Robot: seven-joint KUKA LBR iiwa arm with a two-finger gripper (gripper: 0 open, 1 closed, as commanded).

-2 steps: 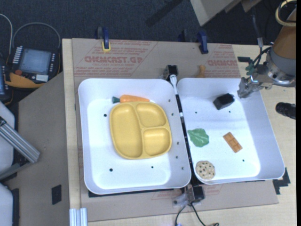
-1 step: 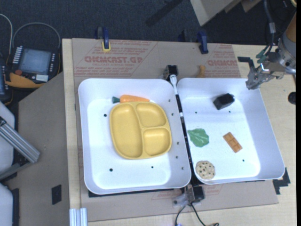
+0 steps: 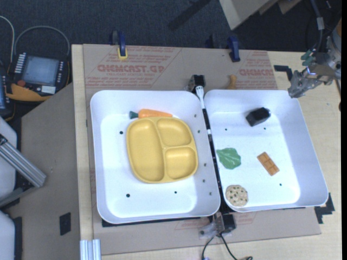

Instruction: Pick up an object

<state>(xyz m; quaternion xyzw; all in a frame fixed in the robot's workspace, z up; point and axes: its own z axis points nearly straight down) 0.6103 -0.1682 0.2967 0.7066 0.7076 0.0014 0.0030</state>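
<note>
My gripper hangs beyond the far right corner of the right bin; I cannot tell how it is set. Nearest, below and to its left, lies the black block. Further down sit the brown bar, green leaf and cookie. Well left, the carrot touches the yellow plate

Robotics lab: two white bins on a clamped board, teach pendant on dark carpet, loose cabling.
</note>
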